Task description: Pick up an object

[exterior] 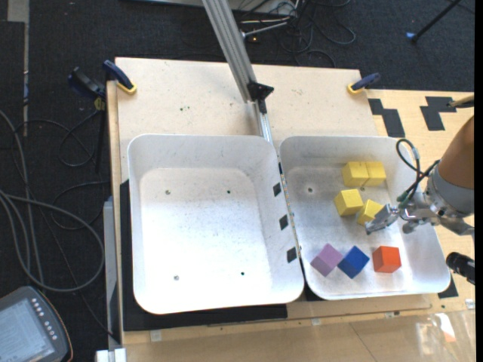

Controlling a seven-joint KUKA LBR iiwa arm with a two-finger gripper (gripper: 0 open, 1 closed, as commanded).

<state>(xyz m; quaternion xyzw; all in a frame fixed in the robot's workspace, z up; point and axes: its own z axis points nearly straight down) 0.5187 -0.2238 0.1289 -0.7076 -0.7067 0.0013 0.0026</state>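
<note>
The arm point(459, 173) enters from the 3 o'clock edge of the camera view and reaches into the right bin point(423, 277). The hand point(385, 219) sits low over the bin's middle, at the 3 o'clock side of the block group. Whether its fingers are spread or pressed together cannot be told at this resolution, and no block is seen between them.

Contents of the right bin:
- A pair of yellow blocks point(364, 174), touching side by side, toward 12 o'clock.
- A single yellow block point(349, 201) just below the pair.
- A smaller yellow block point(370, 210) just beside the hand, at its 10 o'clock; contact cannot be confirmed.
- A purple block point(327, 259), a blue block point(353, 262) and an orange block point(386, 259) in a row toward 6 o'clock, purple and blue nearly touching.

The left bin point(143, 225) adjoins the right bin at 9 o'clock. Both rest on the table point(196, 89).
</note>
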